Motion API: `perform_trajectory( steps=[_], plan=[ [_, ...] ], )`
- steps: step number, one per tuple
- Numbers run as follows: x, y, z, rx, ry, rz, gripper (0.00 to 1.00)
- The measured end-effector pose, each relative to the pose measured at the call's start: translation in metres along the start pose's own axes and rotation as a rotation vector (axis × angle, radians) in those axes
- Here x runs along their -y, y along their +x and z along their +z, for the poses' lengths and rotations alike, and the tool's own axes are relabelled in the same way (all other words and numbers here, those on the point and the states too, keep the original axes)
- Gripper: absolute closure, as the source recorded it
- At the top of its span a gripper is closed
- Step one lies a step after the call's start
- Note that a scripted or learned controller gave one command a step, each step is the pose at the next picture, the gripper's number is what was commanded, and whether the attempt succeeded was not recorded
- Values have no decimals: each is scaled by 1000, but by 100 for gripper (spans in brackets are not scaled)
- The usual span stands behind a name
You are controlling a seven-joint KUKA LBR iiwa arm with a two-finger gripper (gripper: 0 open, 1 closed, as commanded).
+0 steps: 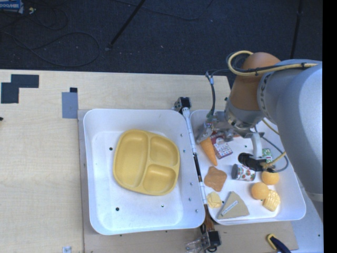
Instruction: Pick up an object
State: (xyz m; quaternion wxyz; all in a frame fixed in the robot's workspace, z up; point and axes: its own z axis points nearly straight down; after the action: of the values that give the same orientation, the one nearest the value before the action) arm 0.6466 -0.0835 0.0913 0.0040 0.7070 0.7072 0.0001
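My gripper [216,132] hangs low over the upper left part of the right bin [297,207], just above an orange carrot [207,151] and a small red-checked packet [223,149]. I see nothing clearly between the fingers. Below them lie a brown cookie-shaped piece [215,178], a pale yellow chunk [214,199] and a tan wedge [232,206]. To the right lie a small can [243,172], two orange balls [270,177] [258,191] and a yellow corn piece [271,200].
The left bin [100,194] holds a yellow divided plate [146,161]. A ridge between the two bins [194,162] runs close to the carrot. The arm's grey body [300,120] covers the right bin's upper right side.
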Motion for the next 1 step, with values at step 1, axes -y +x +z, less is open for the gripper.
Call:
perform_trajectory(
  steps=[1],
  plan=[
    [-3,0,-11,0,-5,-1,100]
  ],
)
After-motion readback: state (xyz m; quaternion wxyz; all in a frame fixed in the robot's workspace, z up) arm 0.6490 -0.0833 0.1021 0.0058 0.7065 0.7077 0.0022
